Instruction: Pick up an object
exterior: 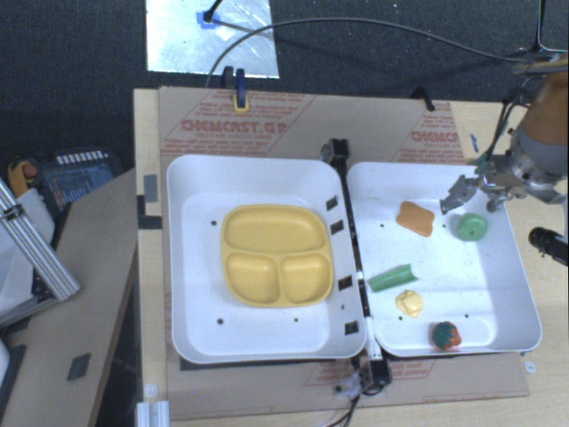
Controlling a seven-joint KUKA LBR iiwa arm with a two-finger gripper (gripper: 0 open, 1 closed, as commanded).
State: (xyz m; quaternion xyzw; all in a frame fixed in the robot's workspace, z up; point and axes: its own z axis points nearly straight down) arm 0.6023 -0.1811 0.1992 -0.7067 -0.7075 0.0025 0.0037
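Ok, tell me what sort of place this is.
Probably a robotics lab bench: a gripper over the right bin, toy food pieces inside it, and a yellow divided tray in the left bin.

The arm (544, 118) is cut off by the right edge, so just its end part shows. On the left, a silver bar (31, 243) runs out past the edge too. The little round toy (445, 334) in the right bin (502, 283) is red, green and orange, but too small to tell what it is. The pale yellow lump (408, 302) near it is just as hard to make out. The right bin and the left bin (191, 238) cover much of the brown sheet (293, 118) under them.
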